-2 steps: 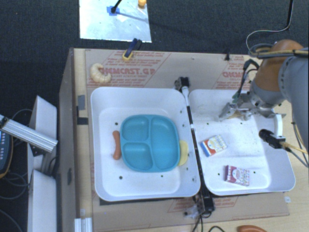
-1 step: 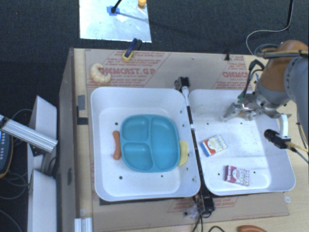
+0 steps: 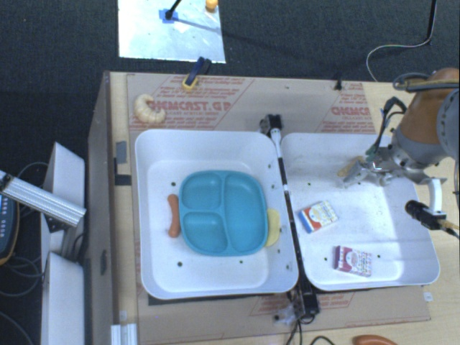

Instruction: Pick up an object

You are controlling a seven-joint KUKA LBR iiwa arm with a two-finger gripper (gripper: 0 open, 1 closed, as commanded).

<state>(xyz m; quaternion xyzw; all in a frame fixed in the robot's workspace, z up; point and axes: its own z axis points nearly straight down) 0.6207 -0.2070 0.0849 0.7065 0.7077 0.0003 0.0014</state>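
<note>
Orange sausage (image 3: 173, 215) lay beside the blue plate (image 3: 222, 213) in your left bin (image 3: 154, 153), a yellow piece (image 3: 273, 227) tucked against the plate's right rim. In the right bin (image 3: 402, 228) sat two small cartons, one blue-edged (image 3: 318, 215), one dark red (image 3: 353, 260). Your gripper (image 3: 363, 169) hovered over that bin's far side, well apart from both; whether it was open I could not tell. Best bet, I'd judge: centre over the nearer carton (image 3: 318, 215), square to its short sides, then descend.
</note>
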